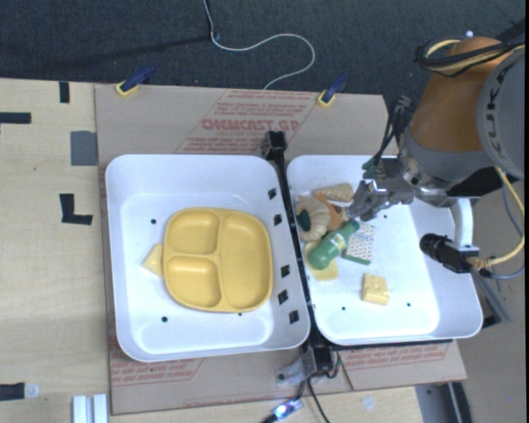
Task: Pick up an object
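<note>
Over the right bin (441, 324), the gripper (368, 198) hangs just right of and beyond a green bottle (328, 247), whose long axis slants from near-left up toward it; whether it grips anything I cannot tell

arm (476, 104) cut off at right edge. wedge (152, 258) half under plate (219, 258). pile items by bottle (331, 245) overlap, too small to identify.

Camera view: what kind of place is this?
Likely a robot grasping test bench: two white bins on taped cardboard, toy items like a yellow divided plate, and the arm's tool reaching in.
</note>
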Action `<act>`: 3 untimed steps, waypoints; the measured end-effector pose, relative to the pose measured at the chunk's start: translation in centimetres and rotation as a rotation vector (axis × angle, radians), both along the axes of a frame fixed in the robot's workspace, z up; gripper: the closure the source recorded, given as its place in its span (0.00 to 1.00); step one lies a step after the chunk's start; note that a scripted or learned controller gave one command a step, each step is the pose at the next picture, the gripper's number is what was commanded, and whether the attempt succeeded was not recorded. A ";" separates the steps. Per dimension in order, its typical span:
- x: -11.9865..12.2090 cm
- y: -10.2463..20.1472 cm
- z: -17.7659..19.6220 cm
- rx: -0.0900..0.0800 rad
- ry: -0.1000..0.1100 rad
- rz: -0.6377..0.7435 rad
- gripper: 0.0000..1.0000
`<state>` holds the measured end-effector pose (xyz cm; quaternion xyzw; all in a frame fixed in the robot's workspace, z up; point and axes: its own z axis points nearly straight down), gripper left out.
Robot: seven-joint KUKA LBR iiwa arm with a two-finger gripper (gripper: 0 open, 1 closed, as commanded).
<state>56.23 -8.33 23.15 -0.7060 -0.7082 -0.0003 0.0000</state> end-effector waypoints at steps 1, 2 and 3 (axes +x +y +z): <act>-1.2 -1.3 -0.4 -0.001 0.004 -0.003 1.00; 0.2 -1.3 -1.6 -0.001 0.003 -0.001 1.00; -0.6 -0.5 -1.7 0.000 0.004 -0.002 1.00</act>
